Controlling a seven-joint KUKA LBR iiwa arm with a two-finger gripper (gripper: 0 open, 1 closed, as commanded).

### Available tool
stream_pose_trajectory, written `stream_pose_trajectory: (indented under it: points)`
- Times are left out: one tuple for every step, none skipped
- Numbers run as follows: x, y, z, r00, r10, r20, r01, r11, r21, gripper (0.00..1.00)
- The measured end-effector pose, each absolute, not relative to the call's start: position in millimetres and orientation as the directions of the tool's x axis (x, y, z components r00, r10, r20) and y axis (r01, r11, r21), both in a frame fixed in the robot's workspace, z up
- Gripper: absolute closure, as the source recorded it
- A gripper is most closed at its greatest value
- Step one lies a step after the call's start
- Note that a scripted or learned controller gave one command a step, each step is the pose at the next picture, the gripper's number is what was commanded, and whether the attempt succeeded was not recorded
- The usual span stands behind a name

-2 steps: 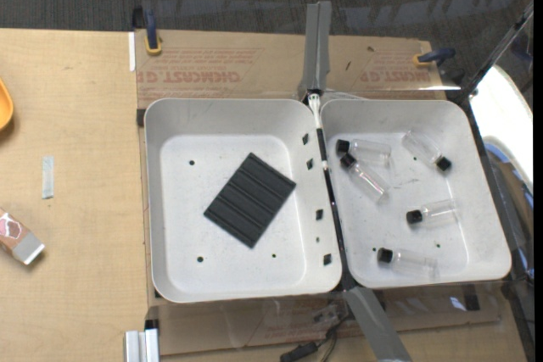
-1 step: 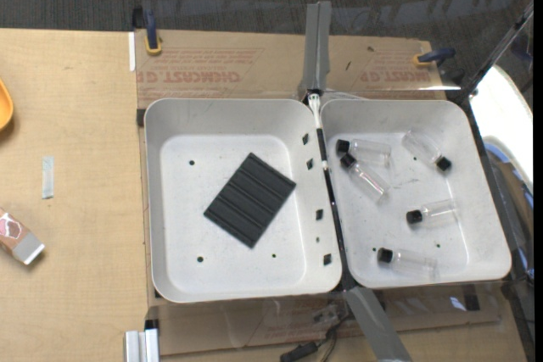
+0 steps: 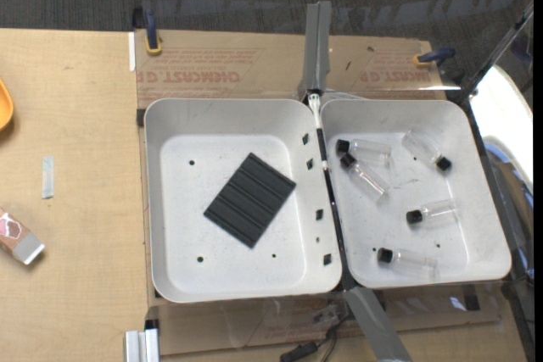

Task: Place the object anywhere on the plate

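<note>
Left bin point(image 3: 157, 208): one dark ribbed rectangular plate point(image 3: 250, 200), lying flat and turned diagonally near the middle. Right bin point(image 3: 484, 182): five clear vials with black caps point(image 3: 363, 175), scattered and apart from one another. Table point(image 3: 68, 267): a small wrapped item point(image 3: 19, 237) at its left edge.

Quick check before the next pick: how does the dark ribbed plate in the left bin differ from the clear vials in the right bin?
The plate is one flat, dark, ribbed rectangle lying turned at an angle in the left bin; the vials are several small clear tubes with black caps, scattered on their sides in the right bin. The plate is far larger than any vial. Both rest on white bin floors.
</note>
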State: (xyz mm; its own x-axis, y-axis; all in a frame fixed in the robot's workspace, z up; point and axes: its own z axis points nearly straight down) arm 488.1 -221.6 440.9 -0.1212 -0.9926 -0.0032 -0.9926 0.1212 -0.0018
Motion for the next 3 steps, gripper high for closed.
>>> stream_pose_trajectory:
  points:
    - [479.1, -221.7, 440.7, 0.341, -0.940, -0.004, -0.940, -0.341, -0.002, 1.00]
    - [586.7, -201.0, 440.3, 0.736, -0.677, -0.003, -0.677, -0.736, -0.004, 1.00]
    - [521.6, -203.1, 440.2, 0.843, -0.538, -0.004, -0.538, -0.843, -0.004, 1.00]
